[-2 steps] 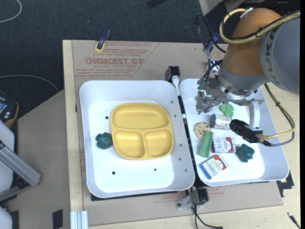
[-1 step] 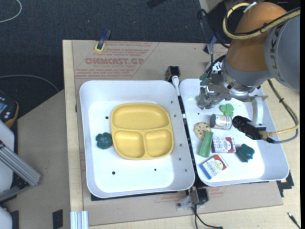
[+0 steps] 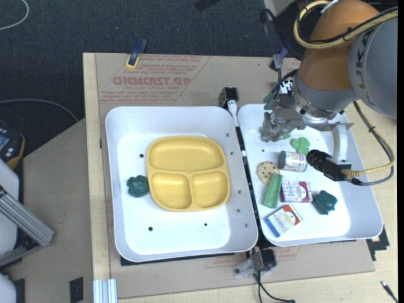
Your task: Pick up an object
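My gripper (image 3: 273,130) hangs over the back left part of the right bin (image 3: 363,216), and nothing shows between its fingers. Just in front of it lie a small can with a pale label (image 3: 292,161), a light green piece (image 3: 300,145), a speckled cookie (image 3: 266,170) and a green stick (image 3: 273,189). Further forward are a red and white packet (image 3: 297,191), a dark green toy (image 3: 325,201) and a blue and white carton (image 3: 283,219).
The left bin (image 3: 120,137) holds a yellow divided plate (image 3: 187,172) and a dark green toy (image 3: 137,185) near its left wall. A black clamp (image 3: 228,97) sits at the back between the two bins. Cardboard lies under both bins.
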`<state>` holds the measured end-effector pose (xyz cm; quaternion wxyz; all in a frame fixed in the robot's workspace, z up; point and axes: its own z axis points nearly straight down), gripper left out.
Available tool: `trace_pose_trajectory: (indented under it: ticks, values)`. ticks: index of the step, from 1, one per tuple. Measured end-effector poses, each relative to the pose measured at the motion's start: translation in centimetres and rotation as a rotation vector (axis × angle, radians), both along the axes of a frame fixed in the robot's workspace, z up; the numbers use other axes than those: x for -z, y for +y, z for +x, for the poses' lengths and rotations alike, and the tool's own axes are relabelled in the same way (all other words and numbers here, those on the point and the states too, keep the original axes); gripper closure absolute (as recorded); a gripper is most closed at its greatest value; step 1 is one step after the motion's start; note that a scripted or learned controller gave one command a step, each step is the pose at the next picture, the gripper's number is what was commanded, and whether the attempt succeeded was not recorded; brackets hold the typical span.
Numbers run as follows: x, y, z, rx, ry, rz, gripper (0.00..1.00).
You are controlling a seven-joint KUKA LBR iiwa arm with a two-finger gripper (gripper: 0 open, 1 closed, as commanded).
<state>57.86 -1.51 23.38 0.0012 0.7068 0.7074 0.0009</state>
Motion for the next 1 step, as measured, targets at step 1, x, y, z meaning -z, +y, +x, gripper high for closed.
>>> trace_pose_trajectory:
  ticks: [1]
  values:
    - [0.49,-1.37,0.25,0.003,0.002,-0.001,1.00]
